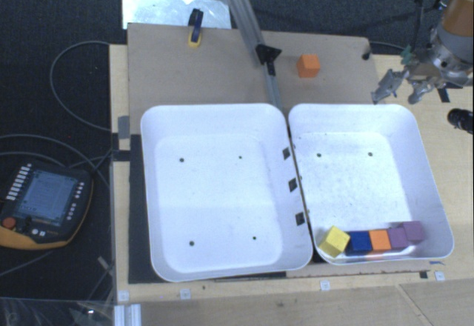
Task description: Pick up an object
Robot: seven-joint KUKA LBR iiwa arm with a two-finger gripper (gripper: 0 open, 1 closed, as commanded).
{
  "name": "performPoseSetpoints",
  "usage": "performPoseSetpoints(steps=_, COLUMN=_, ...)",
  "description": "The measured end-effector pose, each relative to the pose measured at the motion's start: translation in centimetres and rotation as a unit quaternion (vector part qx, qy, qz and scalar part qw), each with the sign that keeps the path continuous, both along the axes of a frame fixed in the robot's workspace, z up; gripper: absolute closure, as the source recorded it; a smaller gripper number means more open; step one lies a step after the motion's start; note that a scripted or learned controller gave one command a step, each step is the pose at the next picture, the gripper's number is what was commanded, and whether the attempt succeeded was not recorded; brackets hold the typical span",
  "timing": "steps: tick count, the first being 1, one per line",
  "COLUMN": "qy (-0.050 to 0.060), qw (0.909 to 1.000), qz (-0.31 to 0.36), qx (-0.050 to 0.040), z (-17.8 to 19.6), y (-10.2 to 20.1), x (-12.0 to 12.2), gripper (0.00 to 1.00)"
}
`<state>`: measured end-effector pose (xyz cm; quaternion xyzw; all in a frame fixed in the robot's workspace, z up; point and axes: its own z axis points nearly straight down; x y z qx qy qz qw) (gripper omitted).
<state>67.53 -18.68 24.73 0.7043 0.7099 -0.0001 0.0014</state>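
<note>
Right bin near edge: yellow, blue, orange, purple blocks in row.

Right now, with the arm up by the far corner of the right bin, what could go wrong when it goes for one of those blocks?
The yellow block, blue block, orange block and two purple blocks sit packed in a row against the right bin's near wall, so fingers may find no gap or jam on the rim. The gripper hangs beyond the far rim and could clip it coming in.
</note>
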Motion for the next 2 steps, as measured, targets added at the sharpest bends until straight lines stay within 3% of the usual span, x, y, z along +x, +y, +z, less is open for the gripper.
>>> performPoseSetpoints(steps=1, qy=-0.003, qw=1.0000, qz=0.002, qx=-0.0013, z=1.25, y=-0.01, x=0.11, gripper=1.00)
performPoseSetpoints(steps=2, qy=-0.002, qw=1.0000, qz=0.003, qx=-0.0015, z=1.18, y=0.00, x=0.10, gripper=0.00)
